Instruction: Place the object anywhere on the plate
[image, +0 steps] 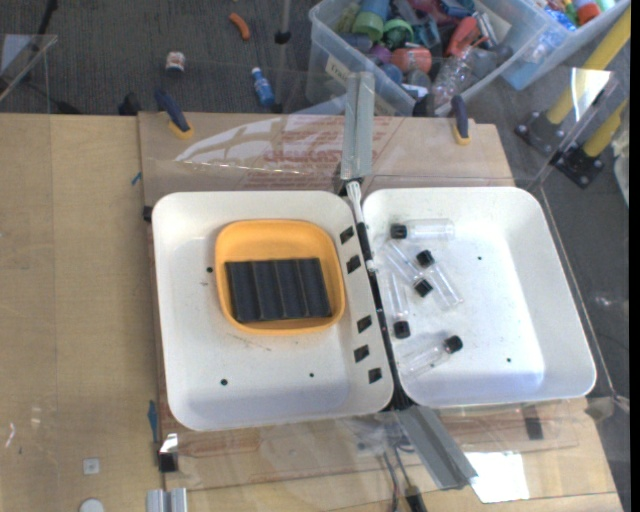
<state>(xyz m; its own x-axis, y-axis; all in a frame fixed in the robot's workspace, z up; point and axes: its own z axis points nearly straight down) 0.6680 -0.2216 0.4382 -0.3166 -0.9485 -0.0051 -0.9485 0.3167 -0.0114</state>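
A yellow-orange plate (232, 240) sits in the left bin (190, 370), toward its back. A dark ribbed rectangular block (278, 289) lies flat on the plate and covers most of its middle. In the right bin (520, 300), several clear plastic vials with black caps lie scattered on the left half: one at the back (420, 231), a cluster in the middle (425, 275), one near the front (436, 350).
A row of small black tabs (358, 290) runs along the divider between the two bins. A metal bar (358, 125) stands behind the bins. A clear tub of colourful items (450, 40) sits on the floor beyond the bench.
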